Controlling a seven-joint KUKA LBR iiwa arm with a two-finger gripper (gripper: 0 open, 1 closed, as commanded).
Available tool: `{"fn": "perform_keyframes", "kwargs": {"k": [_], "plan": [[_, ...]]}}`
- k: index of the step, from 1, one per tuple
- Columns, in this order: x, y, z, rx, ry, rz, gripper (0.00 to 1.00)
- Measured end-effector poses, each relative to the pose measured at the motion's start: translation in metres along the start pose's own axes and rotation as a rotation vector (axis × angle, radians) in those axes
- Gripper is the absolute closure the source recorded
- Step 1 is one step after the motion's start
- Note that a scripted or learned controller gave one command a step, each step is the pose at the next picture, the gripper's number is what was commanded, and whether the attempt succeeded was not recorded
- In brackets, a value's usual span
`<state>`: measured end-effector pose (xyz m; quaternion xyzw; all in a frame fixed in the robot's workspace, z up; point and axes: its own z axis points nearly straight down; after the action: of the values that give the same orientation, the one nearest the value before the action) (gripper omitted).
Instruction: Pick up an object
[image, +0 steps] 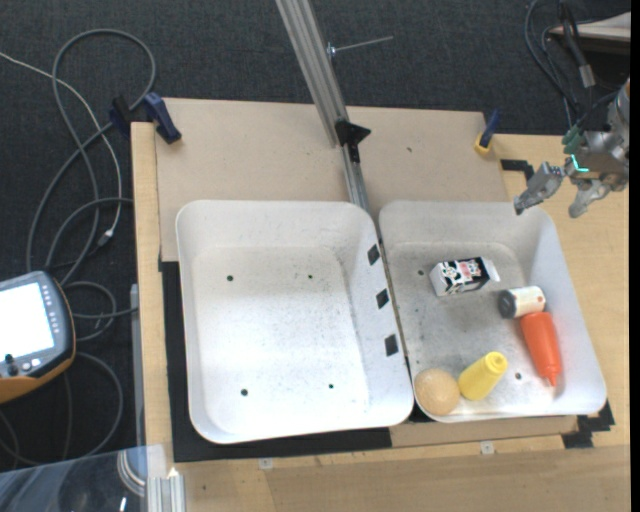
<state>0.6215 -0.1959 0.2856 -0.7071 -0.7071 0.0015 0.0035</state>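
My gripper (557, 199) hangs at the far right, above the back right corner of the right bin (420, 225). Its two fingers are spread apart with nothing between them. In the right bin lie a small black-and-white carton (464, 275), an orange bottle with a white cap (539, 338), a yellow bottle (482, 376) and a tan round ball (437, 391). The carton rests near the bin's middle, the orange bottle along the right wall, and the yellow bottle and ball sit together at the front edge. All of them lie in front of and below the gripper.
The left bin (270, 310) stands beside the right one, with black clips on the shared wall. A metal pole (322, 80) slants up from the back between the bins. Blue and yellow clamps hold the board's back corners. Cables and a pendant lie on the floor at left.
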Motion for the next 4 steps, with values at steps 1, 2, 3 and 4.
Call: {"fn": "perform_keyframes", "kwargs": {"k": [1,2,3,4], "plan": [[0.0,0.001,-0.003,-0.005,-0.002,-0.002,0.0],[-0.007,0.005,0.055,0.0,-0.001,0.001,0.0],[-0.004,0.003,0.119,0.001,0.0,0.0,0.0],[0.006,0.005,0.17,-0.009,-0.001,0.0,0.0]]}}
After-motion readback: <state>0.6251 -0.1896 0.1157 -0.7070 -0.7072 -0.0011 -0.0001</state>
